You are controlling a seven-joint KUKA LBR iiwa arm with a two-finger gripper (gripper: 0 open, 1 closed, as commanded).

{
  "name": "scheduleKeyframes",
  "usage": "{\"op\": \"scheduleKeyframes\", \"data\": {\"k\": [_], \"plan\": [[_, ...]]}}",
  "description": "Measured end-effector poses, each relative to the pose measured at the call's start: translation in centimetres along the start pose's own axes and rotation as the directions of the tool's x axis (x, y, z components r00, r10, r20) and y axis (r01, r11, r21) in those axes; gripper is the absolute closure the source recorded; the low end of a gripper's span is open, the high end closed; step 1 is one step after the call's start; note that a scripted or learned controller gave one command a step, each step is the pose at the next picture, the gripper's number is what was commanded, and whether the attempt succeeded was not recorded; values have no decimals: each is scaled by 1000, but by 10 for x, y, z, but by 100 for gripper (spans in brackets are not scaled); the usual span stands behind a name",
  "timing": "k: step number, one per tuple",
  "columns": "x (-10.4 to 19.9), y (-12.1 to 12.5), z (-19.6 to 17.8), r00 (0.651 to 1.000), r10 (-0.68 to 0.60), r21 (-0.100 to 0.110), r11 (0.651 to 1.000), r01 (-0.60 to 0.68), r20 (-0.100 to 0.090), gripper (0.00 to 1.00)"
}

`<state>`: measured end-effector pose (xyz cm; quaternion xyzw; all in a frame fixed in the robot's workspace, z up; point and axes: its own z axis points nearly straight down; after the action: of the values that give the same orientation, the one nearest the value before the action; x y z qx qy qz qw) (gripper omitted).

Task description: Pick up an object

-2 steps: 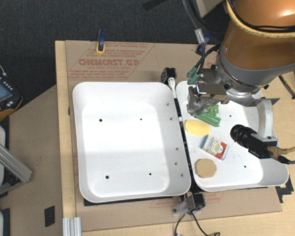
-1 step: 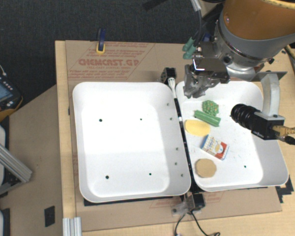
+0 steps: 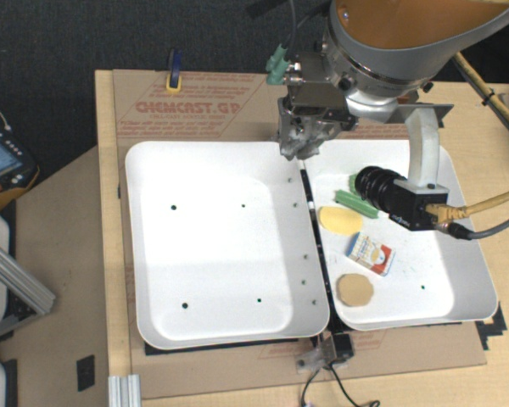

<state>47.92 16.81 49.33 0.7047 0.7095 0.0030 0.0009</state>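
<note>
While just above the far rim between the two white bins [image 3: 204,253], hand [image 3: 300,145] with opening beyond telling.

Gripper [image 3: 300,146] above corner of right bin [image 3: 460,288]

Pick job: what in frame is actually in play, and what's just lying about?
In play:
gripper, at the far end of the divide between the bins
right bin
green stick
yellow oval piece
small printed box
tan disc

Lying about:
left bin
printed cardboard sheet under both bins
blue-and-yellow clamp at its far edge
</note>
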Motion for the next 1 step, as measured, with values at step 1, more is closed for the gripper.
{"op": "scheduleKeyframes", "data": {"k": [1], "plan": [[-3,0,1,1000,6,4,1000,-6,3,0]]}}
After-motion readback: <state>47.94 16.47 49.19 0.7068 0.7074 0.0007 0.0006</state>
